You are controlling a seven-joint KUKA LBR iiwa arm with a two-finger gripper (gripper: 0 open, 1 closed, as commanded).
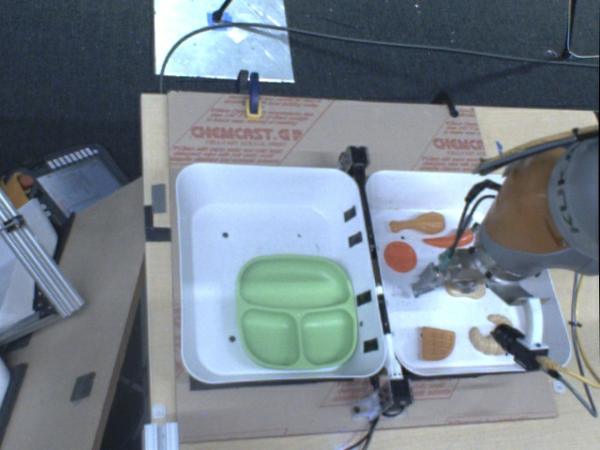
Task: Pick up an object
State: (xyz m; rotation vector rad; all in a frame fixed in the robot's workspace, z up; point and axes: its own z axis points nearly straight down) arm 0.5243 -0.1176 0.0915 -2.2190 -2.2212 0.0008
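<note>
My gripper hangs low over the middle of the right bin, reaching in from the right. It is just right of a round red piece and beside a pale tan piece that the wrist partly hides. Behind it lie a tan drumstick and a thin orange-red piece. An orange wedge and a curled tan piece lie near the front wall. I see nothing between the fingers.
The left bin holds a green divided plate at its front right. A black-clipped divider separates the bins. Cardboard lies under both, and cables run across the back.
</note>
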